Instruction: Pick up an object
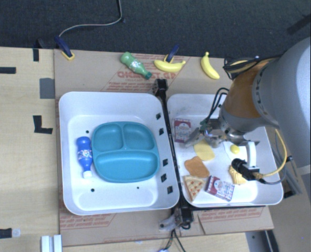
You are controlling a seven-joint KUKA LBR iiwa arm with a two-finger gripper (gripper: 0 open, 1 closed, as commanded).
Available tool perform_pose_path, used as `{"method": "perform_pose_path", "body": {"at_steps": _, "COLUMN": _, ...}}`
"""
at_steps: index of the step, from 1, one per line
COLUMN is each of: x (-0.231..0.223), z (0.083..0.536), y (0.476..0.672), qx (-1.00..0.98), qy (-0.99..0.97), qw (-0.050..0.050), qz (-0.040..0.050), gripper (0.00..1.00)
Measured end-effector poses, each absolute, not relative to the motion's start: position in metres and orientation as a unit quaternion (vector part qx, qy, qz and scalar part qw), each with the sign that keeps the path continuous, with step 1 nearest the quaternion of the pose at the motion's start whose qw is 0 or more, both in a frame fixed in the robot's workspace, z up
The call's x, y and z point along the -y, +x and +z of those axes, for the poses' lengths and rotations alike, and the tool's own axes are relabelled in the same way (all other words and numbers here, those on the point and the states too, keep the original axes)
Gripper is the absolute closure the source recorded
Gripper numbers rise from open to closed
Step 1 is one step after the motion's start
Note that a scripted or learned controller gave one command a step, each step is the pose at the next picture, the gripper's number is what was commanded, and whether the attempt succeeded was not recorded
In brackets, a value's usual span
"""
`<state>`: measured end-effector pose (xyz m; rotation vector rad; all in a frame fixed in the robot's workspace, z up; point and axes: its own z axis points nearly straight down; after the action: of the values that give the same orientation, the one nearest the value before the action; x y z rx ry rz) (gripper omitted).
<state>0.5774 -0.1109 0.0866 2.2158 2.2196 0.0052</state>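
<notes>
The arm (281, 93) has my tool (208, 132) down in the right bin (271, 196) just above the yellow piece (204, 151), grip state I can't tell, so next I'd guess drop and close.

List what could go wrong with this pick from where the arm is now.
1. The gripper hangs over crowded items in the right bin: the yellow piece, orange slice and red carton lie close together, so it may nudge or catch a neighbour.
2. These pieces look flat and low, so a grasp could slip off.
3. The red carton sits by the bin's left wall, which leaves little room.
</notes>
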Motion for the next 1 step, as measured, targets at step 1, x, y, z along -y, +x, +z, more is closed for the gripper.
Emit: {"method": "perform_pose_path", "body": {"at_steps": 1, "x": 0.1119, "z": 0.0962, "y": 0.577, "qx": -0.707, "qy": 0.707, "qw": 0.003, "qz": 0.0009, "gripper": 1.0}}
